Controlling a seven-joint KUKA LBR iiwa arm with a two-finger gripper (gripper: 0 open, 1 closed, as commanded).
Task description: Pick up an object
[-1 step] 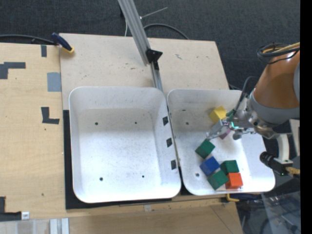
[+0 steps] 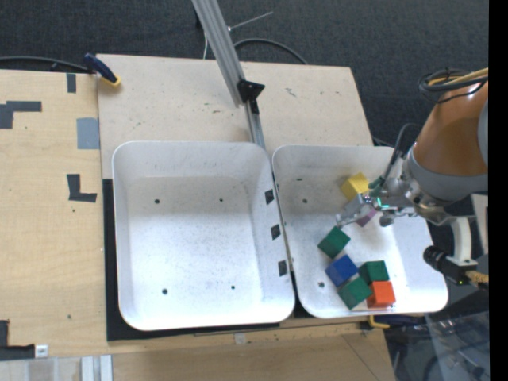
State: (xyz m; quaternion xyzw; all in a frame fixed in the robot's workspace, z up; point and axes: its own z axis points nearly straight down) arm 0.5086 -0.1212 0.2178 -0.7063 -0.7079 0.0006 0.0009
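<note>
Six blocks lie unlifted in right bin [image 2: 413, 159]; end effector [image 2: 359, 213] above them, grip state indiscernible; pickup pending.

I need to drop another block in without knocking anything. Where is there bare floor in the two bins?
The left bin has the most bare floor, wall to wall. In the right bin, the far strip is free, between its shared wall and the yellow block. It is crowded near the claw and at the near corner: green block, blue block, orange block.
</note>
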